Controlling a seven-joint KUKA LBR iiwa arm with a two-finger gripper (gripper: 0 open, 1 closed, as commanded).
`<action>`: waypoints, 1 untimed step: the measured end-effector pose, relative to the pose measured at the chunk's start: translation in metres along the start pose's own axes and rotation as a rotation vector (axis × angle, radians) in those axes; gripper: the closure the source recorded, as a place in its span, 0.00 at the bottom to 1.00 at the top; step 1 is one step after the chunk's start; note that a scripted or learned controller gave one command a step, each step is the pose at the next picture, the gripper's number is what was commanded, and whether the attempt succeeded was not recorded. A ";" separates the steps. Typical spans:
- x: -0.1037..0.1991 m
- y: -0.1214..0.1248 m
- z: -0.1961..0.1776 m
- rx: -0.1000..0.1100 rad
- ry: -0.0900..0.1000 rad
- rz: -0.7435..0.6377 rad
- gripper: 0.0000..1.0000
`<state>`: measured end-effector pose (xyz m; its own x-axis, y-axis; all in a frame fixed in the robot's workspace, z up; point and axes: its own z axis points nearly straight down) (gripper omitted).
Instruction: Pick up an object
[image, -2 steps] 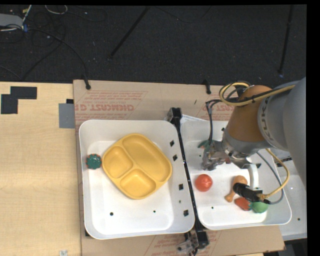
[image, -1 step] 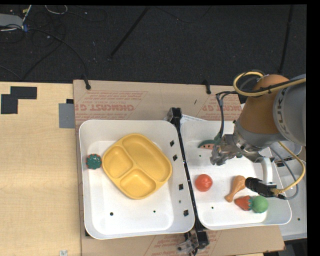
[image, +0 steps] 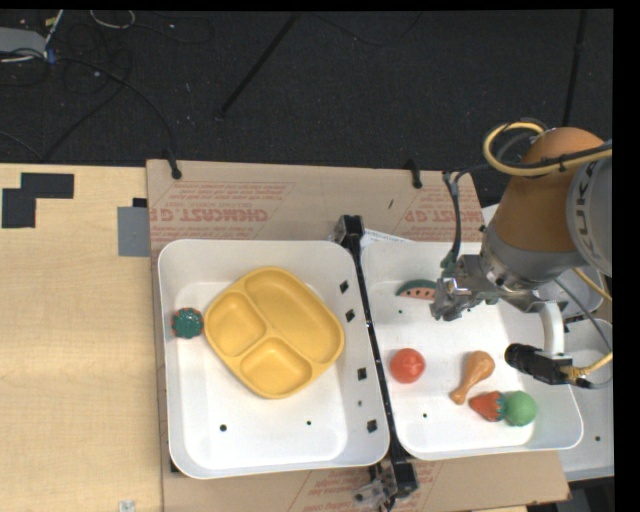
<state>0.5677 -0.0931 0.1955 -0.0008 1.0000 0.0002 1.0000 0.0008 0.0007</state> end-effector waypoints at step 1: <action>-0.001 0.000 -0.016 0.001 0.000 0.001 1.00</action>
